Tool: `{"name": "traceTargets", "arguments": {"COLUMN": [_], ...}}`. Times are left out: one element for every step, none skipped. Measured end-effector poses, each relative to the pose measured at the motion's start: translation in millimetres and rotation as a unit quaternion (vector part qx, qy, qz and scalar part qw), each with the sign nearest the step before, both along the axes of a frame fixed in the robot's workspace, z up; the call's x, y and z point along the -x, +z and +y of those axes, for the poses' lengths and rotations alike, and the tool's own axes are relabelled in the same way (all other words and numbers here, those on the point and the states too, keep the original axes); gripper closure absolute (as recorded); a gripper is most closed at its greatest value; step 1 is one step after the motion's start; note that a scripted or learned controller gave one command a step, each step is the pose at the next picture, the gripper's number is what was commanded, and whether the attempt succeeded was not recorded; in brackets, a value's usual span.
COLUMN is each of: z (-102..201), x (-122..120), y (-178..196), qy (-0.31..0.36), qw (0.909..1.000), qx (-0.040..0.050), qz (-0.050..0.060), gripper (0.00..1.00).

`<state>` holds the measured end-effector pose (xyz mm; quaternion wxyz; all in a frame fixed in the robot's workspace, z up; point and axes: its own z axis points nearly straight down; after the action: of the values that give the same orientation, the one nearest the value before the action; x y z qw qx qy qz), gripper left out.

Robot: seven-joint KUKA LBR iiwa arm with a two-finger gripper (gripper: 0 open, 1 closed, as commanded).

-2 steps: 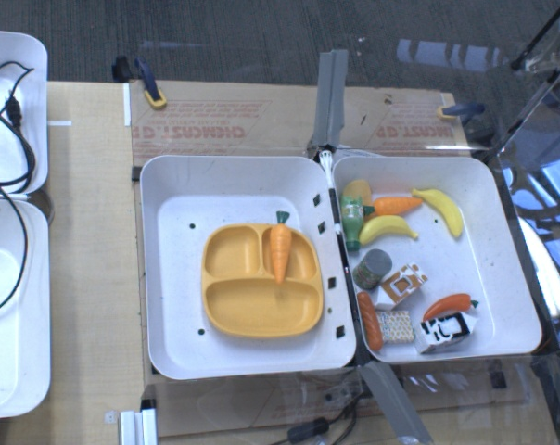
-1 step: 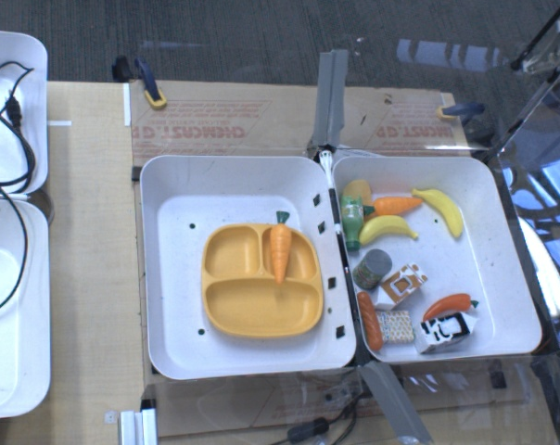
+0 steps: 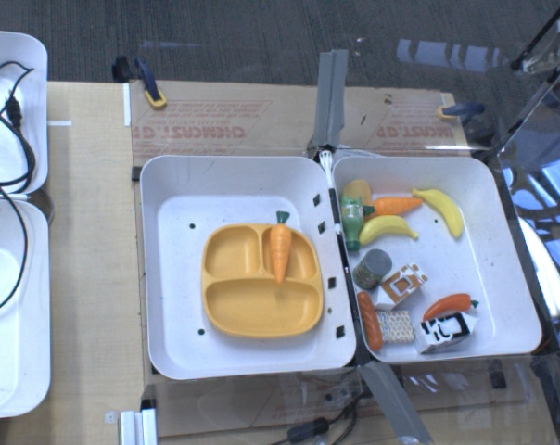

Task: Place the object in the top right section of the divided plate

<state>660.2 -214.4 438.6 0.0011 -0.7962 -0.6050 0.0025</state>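
Carrot (image 3: 279, 251), upright-lengthwise at two o'clock on the yellow divided plate (image 3: 248, 313) in the left bin (image 3: 169, 248), resting in the top right section by the centre ridge; placement judged done, fingers' state indeterminable.

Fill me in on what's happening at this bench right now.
Nothing is being handled at this moment. A toy carrot lies in the yellow divided plate in the left bin, along the ridge between the two top sections and partly in the top right one. The right bin holds the other toy foods, among them two bananas, a second carrot and a grey can.
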Motion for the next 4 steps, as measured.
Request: {"name": "traceTargets", "arguments": {"z": [-0.6,-2.3,-2.4,-4.6], "x": [-0.1,-0.1,-0.1,-0.1], "y": [-0.6,-0.7,-0.7,-0.4], "qy": [0.056,0.096,0.096,0.131], "qw": [0.9984,0.9954,0.9954,0.9914], "qx": [-0.0007,-0.0011,-0.001,-0.001], "qz": [0.001,0.001,0.0,0.0], "gripper": [0.0,0.0,0.0,0.0]}}
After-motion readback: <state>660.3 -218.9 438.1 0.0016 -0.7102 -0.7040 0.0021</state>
